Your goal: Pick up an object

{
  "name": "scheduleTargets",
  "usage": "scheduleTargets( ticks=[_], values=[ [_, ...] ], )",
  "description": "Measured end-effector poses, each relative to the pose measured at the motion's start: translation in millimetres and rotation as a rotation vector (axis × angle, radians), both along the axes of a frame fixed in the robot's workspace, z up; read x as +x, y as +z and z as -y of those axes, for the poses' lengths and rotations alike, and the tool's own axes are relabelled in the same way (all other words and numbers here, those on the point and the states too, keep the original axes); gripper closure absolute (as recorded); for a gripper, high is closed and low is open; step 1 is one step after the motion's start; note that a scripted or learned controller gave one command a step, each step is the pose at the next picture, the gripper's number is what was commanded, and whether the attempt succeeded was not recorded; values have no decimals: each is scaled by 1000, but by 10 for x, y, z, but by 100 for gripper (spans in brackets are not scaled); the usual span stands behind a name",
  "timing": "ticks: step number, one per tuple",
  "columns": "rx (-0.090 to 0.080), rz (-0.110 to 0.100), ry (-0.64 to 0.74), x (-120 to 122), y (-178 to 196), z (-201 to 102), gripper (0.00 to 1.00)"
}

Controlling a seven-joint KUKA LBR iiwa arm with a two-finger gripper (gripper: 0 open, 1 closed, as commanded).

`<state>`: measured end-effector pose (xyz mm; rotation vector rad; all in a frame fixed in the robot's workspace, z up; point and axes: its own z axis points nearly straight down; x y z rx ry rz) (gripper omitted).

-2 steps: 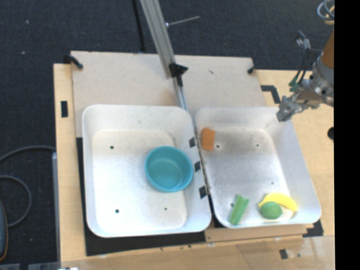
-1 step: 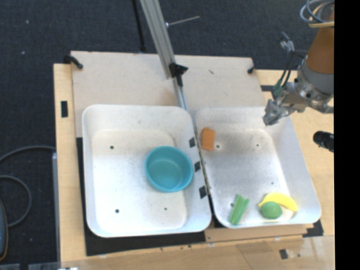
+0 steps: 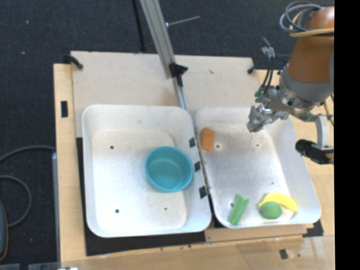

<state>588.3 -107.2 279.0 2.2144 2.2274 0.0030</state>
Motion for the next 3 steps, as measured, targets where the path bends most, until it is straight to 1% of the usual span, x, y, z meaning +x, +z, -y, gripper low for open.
scheduleTargets(
  ticks=[1, 2, 3],
  values=[
    [-1, -1, 0, -56, -169, -517, 100],
    [0, -1, 0, -199, -293, -1074, 100],
    [1, -1, 1, -249, -262, -1518, 100]
  ],
)
